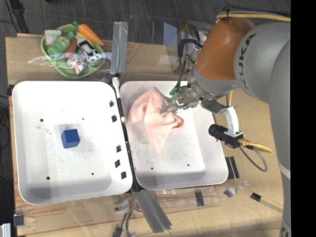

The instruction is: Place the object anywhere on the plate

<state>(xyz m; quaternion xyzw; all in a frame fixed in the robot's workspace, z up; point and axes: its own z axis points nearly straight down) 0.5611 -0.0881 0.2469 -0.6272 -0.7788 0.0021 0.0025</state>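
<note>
The end effector (170,105), how wide I cannot tell, touches the pink cloth's (150,120) upper-right edge; the cloth trails down-left from it.

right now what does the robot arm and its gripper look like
The arm is bulky, rounded and grey, with dark KUKA lettering on its casing and a glossy orange band above the wrist. Thin dark cables loop beside the wrist. The gripper is small, metallic, with green touches near its fingers.
</note>
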